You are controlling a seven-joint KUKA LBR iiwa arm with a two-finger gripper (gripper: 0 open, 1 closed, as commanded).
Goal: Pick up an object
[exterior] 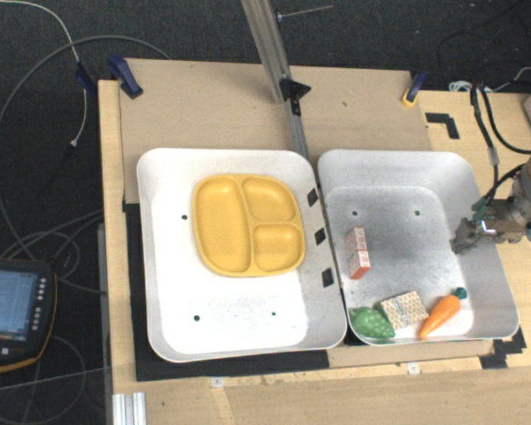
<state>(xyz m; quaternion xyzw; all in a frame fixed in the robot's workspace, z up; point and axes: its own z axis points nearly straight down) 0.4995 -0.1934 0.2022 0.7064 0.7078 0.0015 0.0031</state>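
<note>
- The gripper (471,235) sits at the right rim of the right bin (398,171), over the sloped wall; whether its fingers are spread or pressed together cannot be told, and nothing is seen between them.
- Behind the gripper, the arm's wrist (518,211) runs off toward the frame's right edge, with cables (488,127) trailing along the bench above it.
- Taking the right bin as the landmark: a small red and white box (358,252) lies on the bin's floor left of centre, well apart from the gripper.
- Along the bin's near edge lie three things close together: a green toy (372,323) at the near-left corner, a patterned pack (403,310) just beside it, and a carrot (441,315) with a green top just right of the pack.
- The carrot is the thing nearest the gripper, yet lies apart from it, nearer the bin's near-right corner.
- Left of the right bin, touching it along a seam with black clips (319,235), is the left bin (159,264).
- The left bin holds a yellow tray (246,224) with three compartments, set toward the far half; nothing is seen in the compartments.
- Beyond the right bin's far-left corner a metal pole (265,34) rises from the bench (212,104).
- Far left of both bins, off the bench, a tablet (13,306) lies on the dark floor.
</note>
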